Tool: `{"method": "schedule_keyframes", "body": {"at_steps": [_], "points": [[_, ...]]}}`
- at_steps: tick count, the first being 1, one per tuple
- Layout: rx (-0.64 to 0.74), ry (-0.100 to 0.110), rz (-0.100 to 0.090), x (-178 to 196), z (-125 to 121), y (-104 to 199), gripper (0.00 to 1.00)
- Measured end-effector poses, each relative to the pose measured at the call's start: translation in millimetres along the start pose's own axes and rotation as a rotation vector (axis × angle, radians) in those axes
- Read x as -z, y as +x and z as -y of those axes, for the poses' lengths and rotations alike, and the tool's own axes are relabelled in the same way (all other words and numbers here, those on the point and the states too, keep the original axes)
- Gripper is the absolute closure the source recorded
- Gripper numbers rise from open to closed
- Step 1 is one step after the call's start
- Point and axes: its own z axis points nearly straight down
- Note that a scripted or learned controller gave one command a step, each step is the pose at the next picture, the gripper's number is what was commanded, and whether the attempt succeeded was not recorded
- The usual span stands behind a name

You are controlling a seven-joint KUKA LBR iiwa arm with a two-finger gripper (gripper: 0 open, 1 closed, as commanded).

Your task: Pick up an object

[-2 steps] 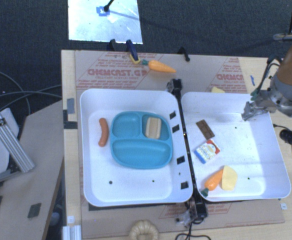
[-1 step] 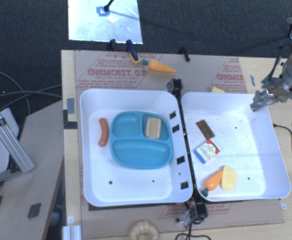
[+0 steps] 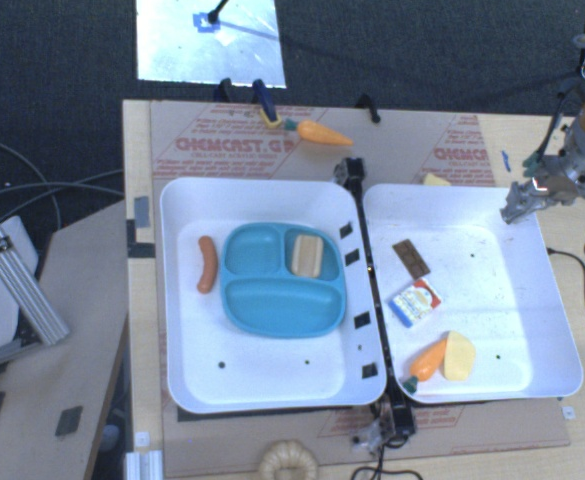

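You can read "CHEMCAST" on the brown board point(image 3: 234, 145); the gripper point(image 3: 524, 200) hangs at the right bin's point(image 3: 492, 383) far right rim, holding nothing; its opening you cannot tell; the small carton point(image 3: 414, 302) lies mid-bin, bare floor around it.

1. A brown chocolate bar point(image 3: 410, 257) lies flat and slanted in the right bin point(image 3: 532, 298), near its middle.
2. A small blue, white and red carton point(image 3: 415, 301) lies tilted just below it.
3. An orange carrot point(image 3: 427, 360) lies slanted near the front edge, touching a pale yellow slice point(image 3: 460, 356) at its right.
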Motion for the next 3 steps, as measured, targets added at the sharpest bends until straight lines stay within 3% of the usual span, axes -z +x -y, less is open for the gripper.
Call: {"method": "schedule_keyframes", "body": {"at_steps": [2,3], "points": [[0.004,0.004,-0.003,13.7,48.8,102.0,1.0],[0.002,0.006,-0.003,-9.9,75.6,146.0,1.0]]}}
